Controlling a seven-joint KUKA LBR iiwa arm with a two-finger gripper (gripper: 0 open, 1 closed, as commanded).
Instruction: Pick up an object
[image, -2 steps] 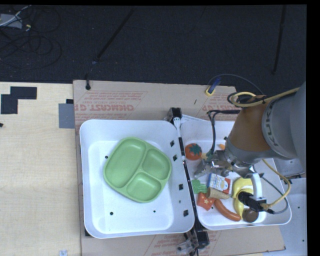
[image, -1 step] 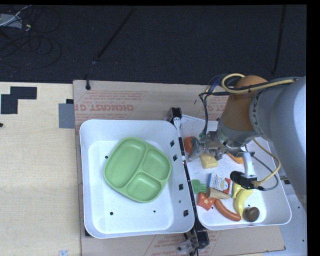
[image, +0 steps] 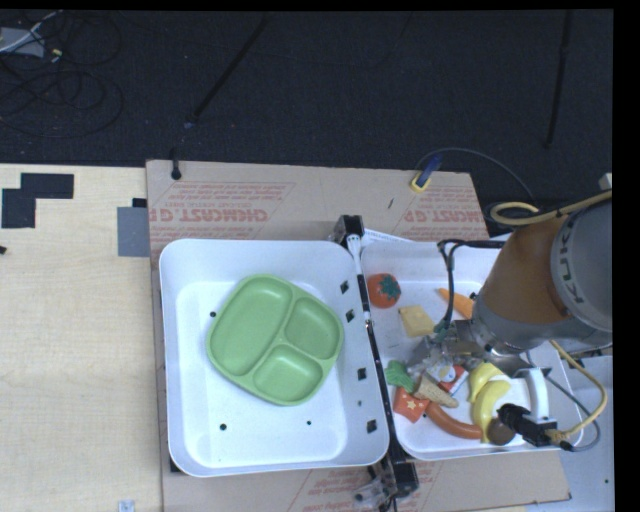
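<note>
A: Gripper (image: 443, 352) noted low in the right bin (image: 425, 448), amid toy food; whether anything is pinched cannot be told

B: Nearest thing recorded: tan wedge (image: 436, 391), just beside at six o'clock, long axis four-to-ten; banana (image: 487, 387) lies at four o'clock

Right bin (image: 425, 447) crowded: toys packed under arm (image: 530, 285). Left bin (image: 190, 440) open around green plate (image: 275, 338).

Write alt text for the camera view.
A grey arm with an orange band reaches from the right, its gripper low among toy foods in the right bin: tomato, bananas. The left bin holds a green divided plate.
</note>
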